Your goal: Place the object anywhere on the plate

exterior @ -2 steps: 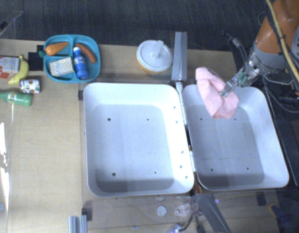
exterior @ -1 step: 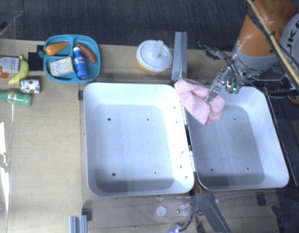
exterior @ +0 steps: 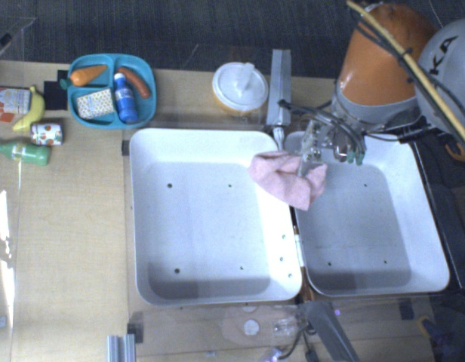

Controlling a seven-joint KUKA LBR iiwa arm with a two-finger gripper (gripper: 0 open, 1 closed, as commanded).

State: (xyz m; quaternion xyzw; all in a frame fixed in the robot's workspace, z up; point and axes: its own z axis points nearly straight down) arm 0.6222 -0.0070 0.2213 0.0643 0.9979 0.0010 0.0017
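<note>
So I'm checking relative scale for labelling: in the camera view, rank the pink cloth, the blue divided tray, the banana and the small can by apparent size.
1. Blue divided tray
2. Pink cloth
3. Banana
4. Small can

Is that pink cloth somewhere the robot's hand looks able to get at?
Probably yes. The hand is right at the pink cloth, which drapes over the divide between the two white bins, with nothing covering it.

My bench (exterior: 66,240): pale wood, glare streak on left. Dark carpet floor (exterior: 180,10) beyond far edge. Two white bins (exterior: 210,277) side by side, centre.
</note>
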